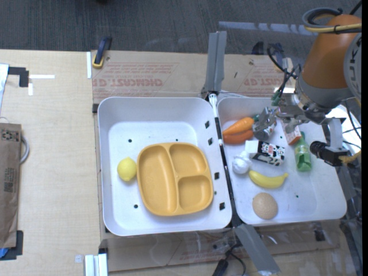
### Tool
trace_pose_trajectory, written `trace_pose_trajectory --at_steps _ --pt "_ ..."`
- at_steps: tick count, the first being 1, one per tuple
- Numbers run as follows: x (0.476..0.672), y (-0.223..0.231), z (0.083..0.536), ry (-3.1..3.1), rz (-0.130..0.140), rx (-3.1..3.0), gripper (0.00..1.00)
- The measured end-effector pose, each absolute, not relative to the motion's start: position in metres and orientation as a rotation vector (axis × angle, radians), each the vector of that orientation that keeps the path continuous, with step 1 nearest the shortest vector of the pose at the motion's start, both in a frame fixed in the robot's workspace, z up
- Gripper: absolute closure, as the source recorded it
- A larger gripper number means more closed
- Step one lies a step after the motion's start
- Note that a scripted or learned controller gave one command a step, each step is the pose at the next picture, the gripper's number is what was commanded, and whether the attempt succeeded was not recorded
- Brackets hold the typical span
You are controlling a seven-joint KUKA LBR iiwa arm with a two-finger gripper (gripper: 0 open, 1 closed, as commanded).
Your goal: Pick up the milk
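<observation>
Over the right-hand shallow white bin (336, 209), reaching in from the right: grey arm with an orange band (328, 62), its two-finger gripper (264, 124) low above the bin's back left part. Open or shut, impossible to tell from this slant; nothing seen pinched. Just below and right of the gripper, on the bin floor: small white milk carton with black cow patches (270, 152), lying on its side, close to the gripper but with no visible contact. Left of the gripper, against the bin's left wall: orange carrot with a green tip (237, 130). Touching the carton's lower left corner or just beside it: small round white object (240, 165), too blurred to name. Below the carton: yellow banana (268, 179), curved upward, and nearer the front a tan egg-shaped object (265, 206). Right of the carton: green plastic bottle (303, 158), lying down. Beside this bin, the left-hand shallow white bin (109, 125), holding a yellow-orange three-part plastic plate (175, 177) and, just left of the plate, a yellow lemon (127, 169). Under both bins: brown cardboard sheet with red print (138, 73). Far left on the bench: brown paper bag (10, 183).
</observation>
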State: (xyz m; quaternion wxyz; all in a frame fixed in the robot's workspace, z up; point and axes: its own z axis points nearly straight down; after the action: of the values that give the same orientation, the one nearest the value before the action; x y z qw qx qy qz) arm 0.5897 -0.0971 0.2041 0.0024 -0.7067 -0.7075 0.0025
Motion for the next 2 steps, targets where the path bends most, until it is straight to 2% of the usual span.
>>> trace_pose_trajectory --at_steps 1,2 --pt "0.5902 -0.0979 0.2099 -2.216 0.013 -2.216 1.00" --pt "0.5907 -0.0992 0.2158 -2.212 0.019 -2.215 1.00"
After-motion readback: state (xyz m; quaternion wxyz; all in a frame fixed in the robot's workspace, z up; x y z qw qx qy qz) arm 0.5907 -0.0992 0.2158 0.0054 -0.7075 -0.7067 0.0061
